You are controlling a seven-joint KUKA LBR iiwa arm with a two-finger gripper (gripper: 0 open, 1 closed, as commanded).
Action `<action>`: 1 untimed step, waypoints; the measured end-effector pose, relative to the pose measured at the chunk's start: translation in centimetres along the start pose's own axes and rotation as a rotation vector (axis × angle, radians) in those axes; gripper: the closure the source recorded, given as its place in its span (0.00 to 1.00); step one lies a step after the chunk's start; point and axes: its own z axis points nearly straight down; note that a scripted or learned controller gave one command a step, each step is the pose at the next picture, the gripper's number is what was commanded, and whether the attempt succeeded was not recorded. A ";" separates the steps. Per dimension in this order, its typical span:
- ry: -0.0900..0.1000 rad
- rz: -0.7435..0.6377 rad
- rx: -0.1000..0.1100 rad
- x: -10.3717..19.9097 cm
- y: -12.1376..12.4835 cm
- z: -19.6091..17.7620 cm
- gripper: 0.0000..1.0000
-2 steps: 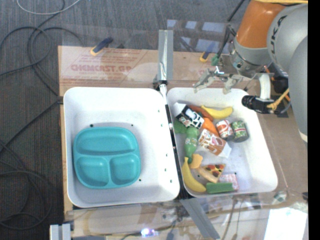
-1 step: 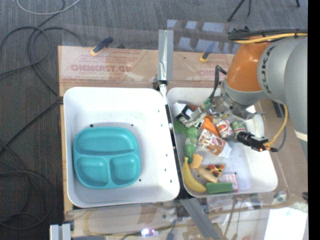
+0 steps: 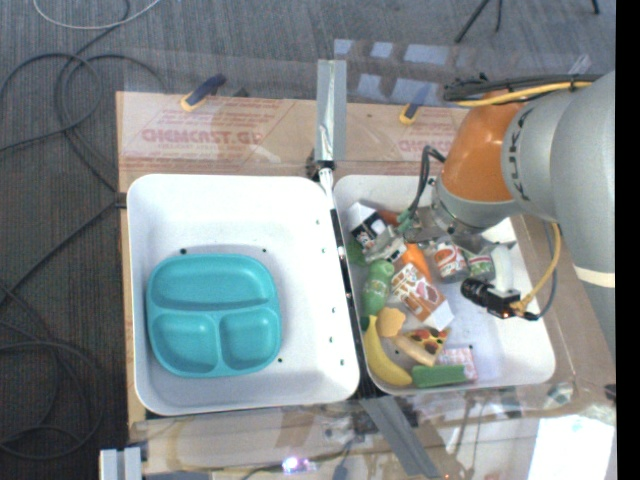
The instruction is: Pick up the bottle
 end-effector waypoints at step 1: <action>0.004 0.348 -0.013 0.5 -2.7 0.6 0.00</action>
